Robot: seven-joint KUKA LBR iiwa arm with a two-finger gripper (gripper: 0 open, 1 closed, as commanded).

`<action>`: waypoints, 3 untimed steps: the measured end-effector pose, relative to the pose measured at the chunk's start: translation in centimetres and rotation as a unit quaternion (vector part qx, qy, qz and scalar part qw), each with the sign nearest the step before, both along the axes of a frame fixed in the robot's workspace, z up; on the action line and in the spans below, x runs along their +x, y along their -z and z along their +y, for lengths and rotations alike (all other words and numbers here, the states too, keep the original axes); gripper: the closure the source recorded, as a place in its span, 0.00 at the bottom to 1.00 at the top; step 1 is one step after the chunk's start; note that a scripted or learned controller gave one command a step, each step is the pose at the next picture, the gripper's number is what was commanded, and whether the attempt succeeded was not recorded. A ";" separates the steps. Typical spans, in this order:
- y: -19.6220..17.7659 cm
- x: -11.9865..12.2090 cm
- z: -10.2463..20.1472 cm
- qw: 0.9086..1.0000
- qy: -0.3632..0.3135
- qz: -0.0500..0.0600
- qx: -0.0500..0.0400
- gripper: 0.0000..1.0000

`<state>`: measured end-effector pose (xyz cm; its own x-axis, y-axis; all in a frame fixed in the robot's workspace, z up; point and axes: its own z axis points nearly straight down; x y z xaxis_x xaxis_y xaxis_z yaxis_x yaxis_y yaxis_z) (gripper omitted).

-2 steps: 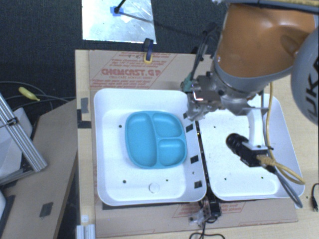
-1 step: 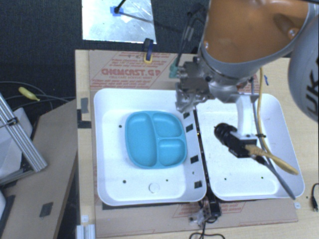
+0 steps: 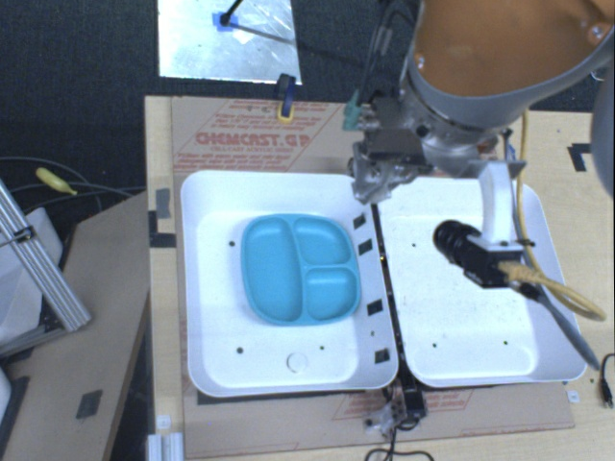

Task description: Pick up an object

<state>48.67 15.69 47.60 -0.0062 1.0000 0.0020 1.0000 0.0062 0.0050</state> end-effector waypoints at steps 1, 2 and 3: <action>-1.0 0.0 0.0 1.000 -0.003 0.000 0.000 1.00; -2.0 0.1 0.1 1.000 -0.006 -0.001 0.001 1.00; -3.1 0.2 0.1 1.000 -0.009 -0.003 0.001 1.00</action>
